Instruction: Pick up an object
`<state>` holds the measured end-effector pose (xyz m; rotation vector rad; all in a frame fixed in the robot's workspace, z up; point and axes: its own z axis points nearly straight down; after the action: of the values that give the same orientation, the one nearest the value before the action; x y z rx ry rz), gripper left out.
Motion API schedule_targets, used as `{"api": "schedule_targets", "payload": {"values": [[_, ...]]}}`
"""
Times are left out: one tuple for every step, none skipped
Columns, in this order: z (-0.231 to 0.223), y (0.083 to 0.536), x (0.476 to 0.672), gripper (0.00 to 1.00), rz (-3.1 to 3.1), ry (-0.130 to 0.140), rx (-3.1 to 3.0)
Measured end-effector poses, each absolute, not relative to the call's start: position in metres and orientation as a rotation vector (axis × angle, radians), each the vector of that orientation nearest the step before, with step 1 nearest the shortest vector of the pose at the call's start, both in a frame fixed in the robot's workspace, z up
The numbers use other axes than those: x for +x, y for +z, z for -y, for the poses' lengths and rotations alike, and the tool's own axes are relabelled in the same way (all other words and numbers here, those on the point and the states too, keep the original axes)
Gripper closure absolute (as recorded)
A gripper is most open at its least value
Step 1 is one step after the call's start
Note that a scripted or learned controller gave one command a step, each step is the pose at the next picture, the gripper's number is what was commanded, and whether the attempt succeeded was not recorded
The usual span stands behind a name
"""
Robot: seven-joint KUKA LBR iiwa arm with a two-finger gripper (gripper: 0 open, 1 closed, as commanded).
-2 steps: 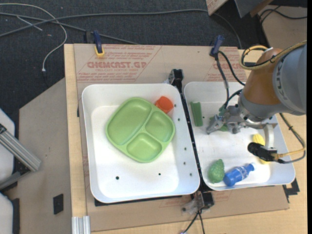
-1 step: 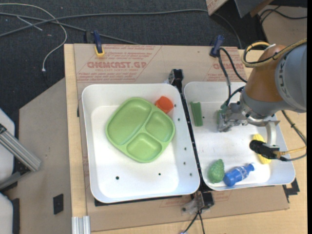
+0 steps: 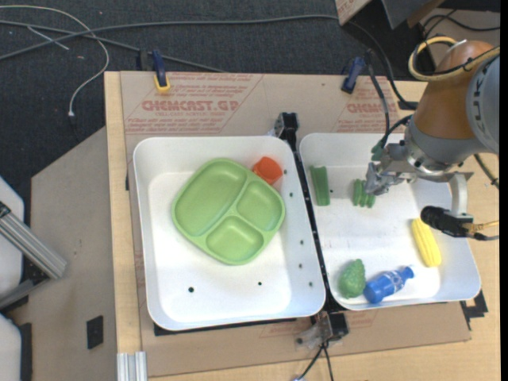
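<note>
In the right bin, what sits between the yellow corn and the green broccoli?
The blue bottle lies between the corn and the broccoli, touching or nearly touching the broccoli, as the camera view shows.

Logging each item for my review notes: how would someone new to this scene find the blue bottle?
Start at the right-hand white bin, the one the arm reaches into. Go to its near edge, where the blue bottle lies on its side touching a green broccoli-like lump. It is the sole blue item in either bin.
</note>
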<state>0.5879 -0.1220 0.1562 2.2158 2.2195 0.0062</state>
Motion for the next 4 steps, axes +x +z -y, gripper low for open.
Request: {"api": "schedule_targets", "payload": {"values": [[0.132, 0.207, 0.588, 1.0, -2.217, 0.006, 2.217], [0.135, 0.252, 0.593, 1.0, -2.219, 0.005, 2.216], [0.082, 0.256, 0.596, 1.0, -2.228, 0.004, 2.215], [0.028, 0.261, 0.612, 1.0, -2.227, 0.005, 2.213]]}}
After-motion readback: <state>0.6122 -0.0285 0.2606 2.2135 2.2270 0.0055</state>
